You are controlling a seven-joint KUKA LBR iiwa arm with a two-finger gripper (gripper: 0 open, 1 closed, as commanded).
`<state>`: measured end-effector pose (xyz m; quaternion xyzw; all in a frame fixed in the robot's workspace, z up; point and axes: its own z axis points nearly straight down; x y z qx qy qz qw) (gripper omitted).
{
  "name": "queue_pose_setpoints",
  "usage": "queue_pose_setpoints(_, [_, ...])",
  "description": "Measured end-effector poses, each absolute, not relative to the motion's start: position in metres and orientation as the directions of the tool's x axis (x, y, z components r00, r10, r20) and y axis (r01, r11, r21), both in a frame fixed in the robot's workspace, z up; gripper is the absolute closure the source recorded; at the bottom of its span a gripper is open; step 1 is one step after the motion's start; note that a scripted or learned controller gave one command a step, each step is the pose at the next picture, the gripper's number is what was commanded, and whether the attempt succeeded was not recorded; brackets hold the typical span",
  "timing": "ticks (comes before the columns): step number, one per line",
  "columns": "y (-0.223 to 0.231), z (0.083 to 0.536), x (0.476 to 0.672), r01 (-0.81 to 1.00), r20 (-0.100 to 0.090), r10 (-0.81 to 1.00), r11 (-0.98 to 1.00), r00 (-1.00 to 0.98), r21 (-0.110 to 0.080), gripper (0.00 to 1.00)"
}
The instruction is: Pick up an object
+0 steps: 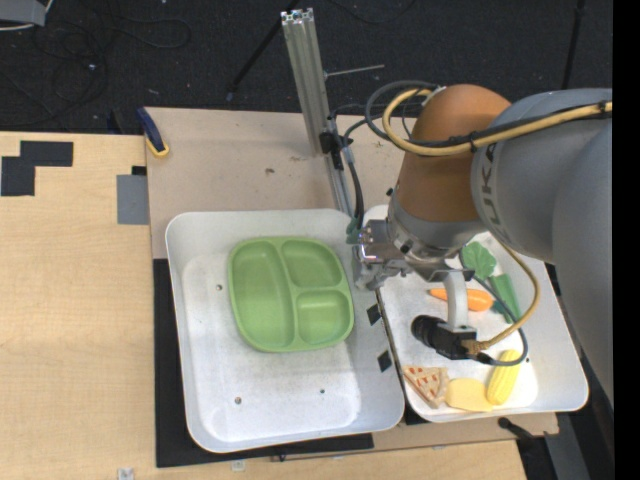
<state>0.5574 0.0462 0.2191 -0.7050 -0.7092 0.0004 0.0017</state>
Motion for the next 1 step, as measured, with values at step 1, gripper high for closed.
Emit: queue_pose_setpoints(1, [0.1016,0.2323,0.5559,1.000,0.002,1.000,0.006,-0.006,-0.003,1.00])
